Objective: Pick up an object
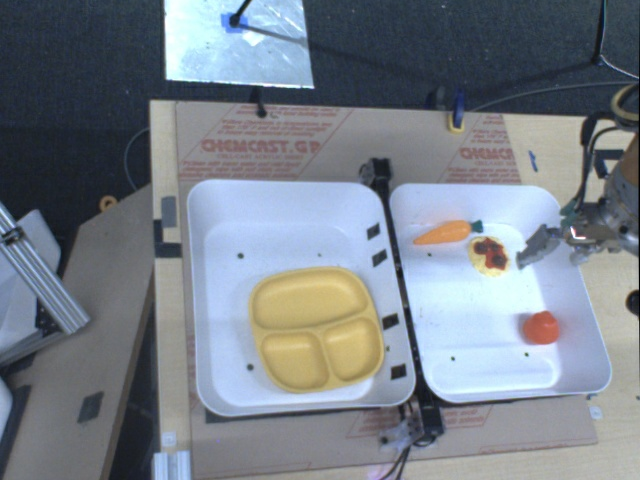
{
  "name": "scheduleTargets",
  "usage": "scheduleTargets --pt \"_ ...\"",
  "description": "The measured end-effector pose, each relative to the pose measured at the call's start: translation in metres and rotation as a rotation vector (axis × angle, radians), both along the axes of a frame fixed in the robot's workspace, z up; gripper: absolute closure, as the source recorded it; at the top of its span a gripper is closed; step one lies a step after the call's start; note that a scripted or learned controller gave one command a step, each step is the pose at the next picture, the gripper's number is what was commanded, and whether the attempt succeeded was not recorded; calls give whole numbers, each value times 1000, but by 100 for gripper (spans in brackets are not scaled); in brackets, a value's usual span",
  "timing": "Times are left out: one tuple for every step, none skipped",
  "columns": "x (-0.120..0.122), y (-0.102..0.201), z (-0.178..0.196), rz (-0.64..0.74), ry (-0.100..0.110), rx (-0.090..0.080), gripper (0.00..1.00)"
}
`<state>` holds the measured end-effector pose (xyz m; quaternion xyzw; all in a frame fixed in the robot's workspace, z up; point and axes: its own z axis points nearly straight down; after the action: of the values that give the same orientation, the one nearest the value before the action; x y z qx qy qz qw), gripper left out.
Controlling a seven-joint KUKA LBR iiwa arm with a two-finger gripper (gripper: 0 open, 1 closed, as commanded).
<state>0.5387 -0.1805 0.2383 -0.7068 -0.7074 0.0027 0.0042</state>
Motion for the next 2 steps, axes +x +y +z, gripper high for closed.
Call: scheduleTargets --pt "2 0 6 3 -11 -3 0" --pt "2 -7 -39 1 -8 -2 0"
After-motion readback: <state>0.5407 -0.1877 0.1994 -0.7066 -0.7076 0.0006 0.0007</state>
